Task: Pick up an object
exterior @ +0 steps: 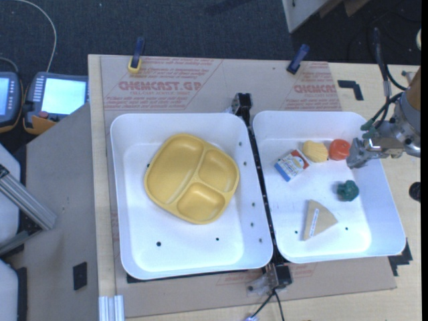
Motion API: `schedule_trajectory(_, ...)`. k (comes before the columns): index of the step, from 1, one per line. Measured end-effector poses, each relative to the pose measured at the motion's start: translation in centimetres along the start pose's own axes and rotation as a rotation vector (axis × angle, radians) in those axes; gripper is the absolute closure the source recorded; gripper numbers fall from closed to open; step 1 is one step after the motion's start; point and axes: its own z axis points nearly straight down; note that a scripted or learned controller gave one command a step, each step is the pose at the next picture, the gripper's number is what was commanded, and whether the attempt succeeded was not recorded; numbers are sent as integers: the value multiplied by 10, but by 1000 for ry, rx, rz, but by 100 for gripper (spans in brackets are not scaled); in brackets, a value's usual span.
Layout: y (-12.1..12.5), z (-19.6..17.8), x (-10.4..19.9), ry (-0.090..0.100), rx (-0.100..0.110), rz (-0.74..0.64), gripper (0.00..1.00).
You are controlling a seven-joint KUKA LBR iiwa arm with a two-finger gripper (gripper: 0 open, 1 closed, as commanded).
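Claw (361,154) fingers indistinct beside red ball (339,149)

Red print reading "CHEMCAST GP" ran across the brown protective paper (167,82) covering my surface — once behind the left bin, once partly readable behind the right. The small carton's (291,165) label was too small to read.

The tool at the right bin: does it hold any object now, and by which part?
It cannot be told. The tool is low beside the orange-red ball, but nothing visibly sits in its grip.
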Motion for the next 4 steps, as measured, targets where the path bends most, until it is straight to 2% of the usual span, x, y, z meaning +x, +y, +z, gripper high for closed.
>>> schedule_trajectory(1, 12, 12, 53, 3, 8, -2, 100)
schedule_trajectory(4, 13, 52, 210, 3, 11, -3, 100)
